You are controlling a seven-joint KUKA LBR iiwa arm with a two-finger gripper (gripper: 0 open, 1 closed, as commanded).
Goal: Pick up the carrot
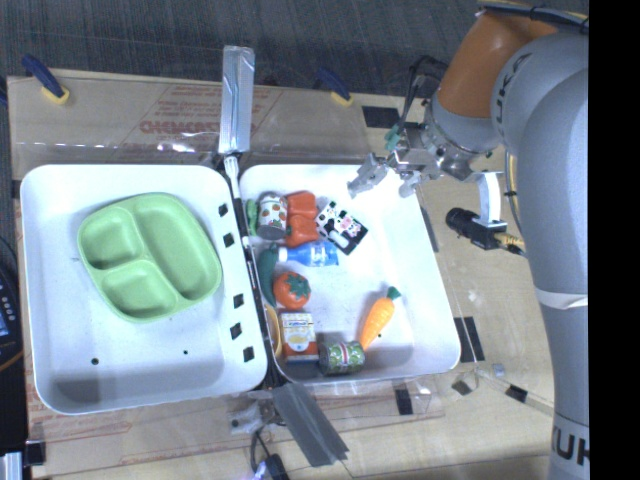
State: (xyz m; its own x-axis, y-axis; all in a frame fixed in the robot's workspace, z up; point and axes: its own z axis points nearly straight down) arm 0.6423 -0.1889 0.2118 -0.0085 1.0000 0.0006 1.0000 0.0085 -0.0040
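Carrot (377,318) lies loose on the floor of the right bin (425,278), toward its near right part. Its long axis runs on a slant: the green top points to about one o'clock and the orange tip to about seven o'clock, where it nearly meets a small green can (343,357) lying on its side. At nine o'clock from the carrot sit a tomato (291,288) and, below it, a small orange carton (297,333); a blue-and-white bottle (308,256), a black-and-white spotted box (341,225) and an orange packet (301,218) crowd the far end of the bin.

The gripper (384,173) hangs at roughly twelve o'clock from the carrot, over the bin's far rim and well apart from it, holding nothing; whether it is parted or closed I cannot tell. The step looks like the approach, with the grasp not begun. The next move likely calls for travel toward six o'clock, a wrist turn to set the pinch across the carrot's slanted body, then a descent onto its thick middle, clear of the can.

The left bin (50,298) holds a green divided plate (150,258).
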